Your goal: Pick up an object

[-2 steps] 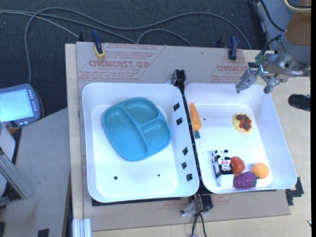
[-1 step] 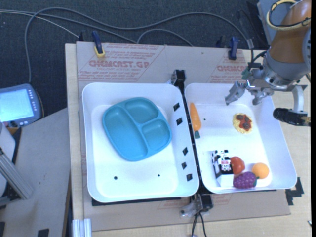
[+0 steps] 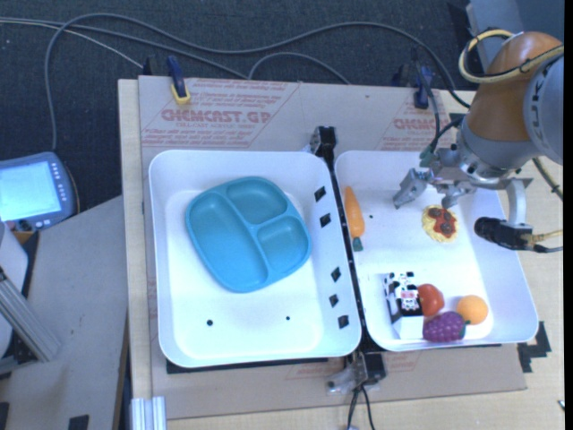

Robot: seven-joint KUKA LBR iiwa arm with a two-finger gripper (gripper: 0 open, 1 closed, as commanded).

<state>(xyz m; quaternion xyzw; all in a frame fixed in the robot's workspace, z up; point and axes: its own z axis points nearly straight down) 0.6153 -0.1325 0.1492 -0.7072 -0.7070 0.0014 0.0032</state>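
We see a small round toy (image 3: 440,223) in the right bin (image 3: 501,276), yellow with red bits on top, like a tiny pizza. It lies just below the end effector (image 3: 430,189) and is not in its grip. The end effector's fingers are spread wide and hold nothing. The grey arm (image 3: 501,106) reaches in from the right and bends down over the bin. To the end effector's left lies an orange carrot (image 3: 354,213). Farther below sit a tomato (image 3: 431,297), an orange (image 3: 472,309), purple grapes (image 3: 444,327) and a black-and-white box (image 3: 402,296). A blue plate (image 3: 248,232) lies far left.
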